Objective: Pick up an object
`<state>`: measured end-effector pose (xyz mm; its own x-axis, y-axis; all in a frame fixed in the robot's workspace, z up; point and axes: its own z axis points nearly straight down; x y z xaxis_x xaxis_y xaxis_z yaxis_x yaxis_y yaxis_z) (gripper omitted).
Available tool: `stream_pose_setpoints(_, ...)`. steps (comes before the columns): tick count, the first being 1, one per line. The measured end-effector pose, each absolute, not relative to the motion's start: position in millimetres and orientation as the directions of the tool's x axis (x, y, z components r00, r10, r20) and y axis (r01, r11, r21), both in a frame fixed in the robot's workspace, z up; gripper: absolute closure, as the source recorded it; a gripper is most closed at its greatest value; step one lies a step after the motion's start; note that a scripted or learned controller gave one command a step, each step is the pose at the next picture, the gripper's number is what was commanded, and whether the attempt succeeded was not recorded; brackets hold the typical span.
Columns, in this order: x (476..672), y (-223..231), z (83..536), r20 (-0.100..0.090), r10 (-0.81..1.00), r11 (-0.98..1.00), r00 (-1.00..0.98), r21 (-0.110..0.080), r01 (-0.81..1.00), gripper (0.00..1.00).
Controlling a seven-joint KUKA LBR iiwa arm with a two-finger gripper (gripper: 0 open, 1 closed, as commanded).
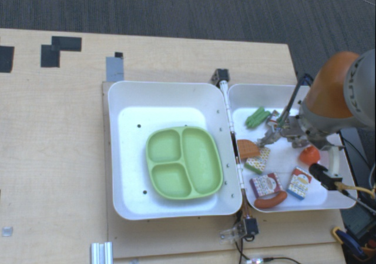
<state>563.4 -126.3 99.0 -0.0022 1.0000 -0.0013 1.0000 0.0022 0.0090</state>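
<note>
Camera view: gripper (271, 135) low in rt bin (338, 198) nr green veg (257, 117); finger state can't tell.

Bins: two white bins on the desk, left bin (117, 157) and right bin (247, 117).
Plates: one green divided plate (184, 163).
Green pods: one (257, 117).
Sausages: one (270, 200).
Small cartons: two, one red (265, 185), one white (299, 184).
Orange balls: one (309, 154).
Wedges: two, one brown (247, 149), one pale (257, 163).

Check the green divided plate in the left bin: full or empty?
Empty. The green divided plate lies flat in the left bin, and all three compartments show bare green.
</note>
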Motion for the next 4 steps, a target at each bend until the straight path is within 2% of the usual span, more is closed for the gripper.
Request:
stream_pose_setpoints(1, 492.8, -98, 90, -0.006, 1.0, -0.002, 0.002, 0.023, 1.0, 0.0)
stream_pose_setpoints(2, 495.8, -95, 103, 0.0, 1.0, 0.002, -0.002, 0.028, 1.0, 1.0)
stream_pose_setpoints(3, 495.7, -95, 103, -0.001, 1.0, 0.002, -0.002, 0.028, 1.0, 0.0)
stream_pose_setpoints(4, 497.4, -94, 113, 0.002, 1.0, 0.003, -0.003, 0.031, 1.0, 1.0)
